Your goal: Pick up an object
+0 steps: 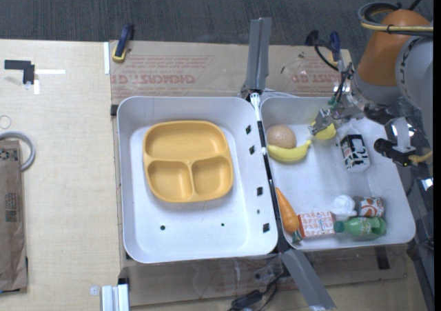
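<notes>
My gripper (324, 123) reaches into the back of the right bin (313, 182), under the grey arm with its orange band (386, 54). A small yellow object (326, 131) lies right at its tip; whether it is gripped is unclear. Just left of it lie a banana (289, 153) and a beige egg-shaped ball (281, 136). A black-and-white can (354, 152) stands just right of the gripper.
The right bin's front holds a carrot (287, 212), a red-and-white carton (317, 223), a green bottle (362, 228), a white cap (343, 203) and a small can (372, 206). A yellow divided plate (187, 161) lies in the left bin (200, 237). A metal divider (258, 54) stands between the bins.
</notes>
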Robot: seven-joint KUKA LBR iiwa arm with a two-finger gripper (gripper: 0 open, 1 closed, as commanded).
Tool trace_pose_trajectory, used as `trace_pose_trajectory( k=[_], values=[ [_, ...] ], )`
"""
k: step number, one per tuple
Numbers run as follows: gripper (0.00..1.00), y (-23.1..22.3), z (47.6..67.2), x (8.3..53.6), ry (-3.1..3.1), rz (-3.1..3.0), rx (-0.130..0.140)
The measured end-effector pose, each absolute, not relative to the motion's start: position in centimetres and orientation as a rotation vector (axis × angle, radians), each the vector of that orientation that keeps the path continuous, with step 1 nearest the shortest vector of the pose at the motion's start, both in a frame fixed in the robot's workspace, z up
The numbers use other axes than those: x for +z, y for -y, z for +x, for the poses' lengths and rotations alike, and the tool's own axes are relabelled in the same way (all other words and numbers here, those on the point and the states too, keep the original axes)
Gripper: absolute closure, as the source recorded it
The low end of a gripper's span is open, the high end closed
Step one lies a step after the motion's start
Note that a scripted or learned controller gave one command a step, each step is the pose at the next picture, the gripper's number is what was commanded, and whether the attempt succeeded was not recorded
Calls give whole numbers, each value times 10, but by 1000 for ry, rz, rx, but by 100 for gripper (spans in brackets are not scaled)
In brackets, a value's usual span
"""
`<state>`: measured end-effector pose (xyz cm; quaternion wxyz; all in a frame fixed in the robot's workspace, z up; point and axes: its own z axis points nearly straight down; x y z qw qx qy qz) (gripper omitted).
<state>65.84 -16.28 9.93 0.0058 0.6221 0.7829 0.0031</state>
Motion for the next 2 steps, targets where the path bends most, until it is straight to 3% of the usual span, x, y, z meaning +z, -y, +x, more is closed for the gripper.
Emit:
trace_pose_trajectory(
  k=[1, 2],
  values=[
    [100, 163, 659, 110, -2449, 1942, 11],
    [100, 111, 635, 211, -2372, 2057, -1]
  ],
)
